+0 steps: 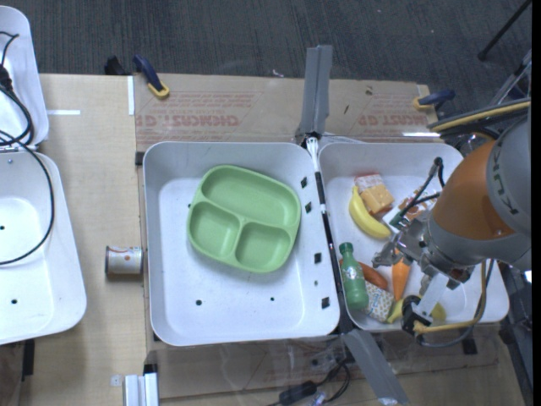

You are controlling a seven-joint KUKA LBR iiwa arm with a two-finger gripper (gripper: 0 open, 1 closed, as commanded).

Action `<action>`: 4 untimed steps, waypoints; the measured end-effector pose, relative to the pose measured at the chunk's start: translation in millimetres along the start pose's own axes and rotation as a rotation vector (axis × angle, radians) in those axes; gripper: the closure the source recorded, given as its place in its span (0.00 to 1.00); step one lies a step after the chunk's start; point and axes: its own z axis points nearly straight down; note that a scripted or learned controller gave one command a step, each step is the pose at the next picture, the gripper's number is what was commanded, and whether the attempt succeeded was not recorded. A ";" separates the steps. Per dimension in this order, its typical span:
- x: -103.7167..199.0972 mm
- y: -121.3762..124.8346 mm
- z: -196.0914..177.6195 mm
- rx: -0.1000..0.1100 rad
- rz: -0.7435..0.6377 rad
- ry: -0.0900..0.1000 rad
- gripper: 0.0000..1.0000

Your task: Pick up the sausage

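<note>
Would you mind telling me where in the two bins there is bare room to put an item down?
Left bin: bare floor rings the green plate, widest along the near edge. Right bin: crowded with banana, bottle, carrot and arm.

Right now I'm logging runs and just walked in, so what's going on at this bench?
The grey and orange arm is reaching into the right bin, low over a pile of toy food: a banana, a green bottle, a carrot. The left bin holds a green divided plate. Nothing visibly lifted yet.

Grey arm (pixel 486 201) reaches in from right, wrist angled downward.
</note>
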 end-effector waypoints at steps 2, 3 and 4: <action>45.4 41.4 -90.9 0.000 0.139 -0.003 1.00; 45.4 41.2 -90.4 0.001 0.139 -0.003 0.00; 26.8 60.0 0.6 0.003 0.367 -0.003 0.00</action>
